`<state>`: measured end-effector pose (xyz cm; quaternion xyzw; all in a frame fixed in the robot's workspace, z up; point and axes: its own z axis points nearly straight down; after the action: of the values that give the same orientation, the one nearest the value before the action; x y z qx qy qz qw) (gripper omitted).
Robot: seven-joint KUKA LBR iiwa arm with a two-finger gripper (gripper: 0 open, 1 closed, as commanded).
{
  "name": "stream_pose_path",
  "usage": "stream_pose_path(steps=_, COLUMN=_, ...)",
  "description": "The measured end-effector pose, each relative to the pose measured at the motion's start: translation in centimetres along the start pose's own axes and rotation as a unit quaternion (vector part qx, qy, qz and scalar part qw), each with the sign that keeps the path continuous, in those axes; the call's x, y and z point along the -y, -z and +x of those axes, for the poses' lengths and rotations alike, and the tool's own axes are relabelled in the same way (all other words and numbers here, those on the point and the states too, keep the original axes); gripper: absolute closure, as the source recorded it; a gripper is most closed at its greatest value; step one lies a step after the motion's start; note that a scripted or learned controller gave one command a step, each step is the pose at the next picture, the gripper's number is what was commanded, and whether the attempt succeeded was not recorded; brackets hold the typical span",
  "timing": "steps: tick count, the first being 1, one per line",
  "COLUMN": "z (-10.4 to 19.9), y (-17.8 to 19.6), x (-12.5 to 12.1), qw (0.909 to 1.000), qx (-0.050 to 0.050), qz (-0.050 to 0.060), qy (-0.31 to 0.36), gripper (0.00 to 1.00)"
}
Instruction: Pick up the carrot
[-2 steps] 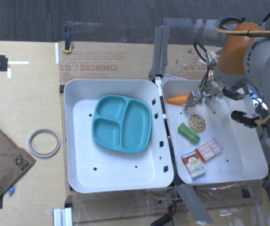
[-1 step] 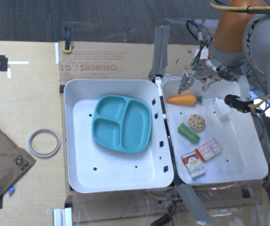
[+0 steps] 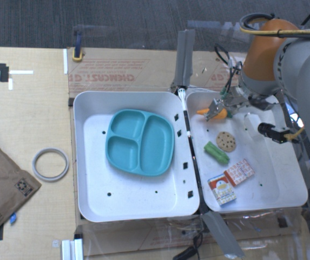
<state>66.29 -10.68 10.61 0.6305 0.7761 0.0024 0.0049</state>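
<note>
A: Background and surface. We see a pale wooden worktop point(image 3: 30, 107) under flattened cardboard, carrying two shallow white bins side by side. On its left part lie a ring of tape point(image 3: 50, 163) and a corner of a brown box point(image 3: 3, 191), both well outside the working area.

B: Left bin point(image 3: 90, 194). We note a teal divided plate point(image 3: 140, 143) lying flat near its centre. It plays no part in the task, and sits apart from everything else.

A: Right bin point(image 3: 284, 188). Here we find the loose items: a round cookie point(image 3: 226, 141), a green vegetable point(image 3: 217, 153) just near of it, and two small printed packets point(image 3: 230, 182) towards the near edge.

B: The carrot point(image 3: 211, 112) lies at the far left corner of this bin, close to the dividing wall. We judge that this corner position forces the arm to reach across the bin from the right.

A: Pincer point(image 3: 218, 110). It sits low over the carrot's right end, touching or nearly so. We cannot tell whether it is spread or closed, nor whether it has hold of the carrot; dark parts and cables obscure the tips.

B: We judge the grasp to be in progress, with the lift not yet made. The nearby wall could hinder a clean closure.
</note>
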Motion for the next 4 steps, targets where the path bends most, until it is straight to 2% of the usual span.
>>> stream_pose_path(steps=1, z=-4.8, y=-1.9, x=1.6, qw=0.8796, qx=0.001, qz=0.012, qy=-0.476, gripper=0.0)
stream_pose_path(steps=2, z=-4.7, y=-1.3, x=1.6, qw=0.8809, qx=0.003, qz=0.013, qy=-0.473, gripper=1.0)
stream_pose_path(steps=3, z=-4.7, y=-1.4, x=1.6, qw=0.881, qx=0.003, qz=0.014, qy=-0.473, gripper=0.0)
stream_pose_path(steps=4, z=-4.6, y=-0.8, x=1.6, qw=0.882, qx=0.004, qz=0.017, qy=-0.471, gripper=1.0)
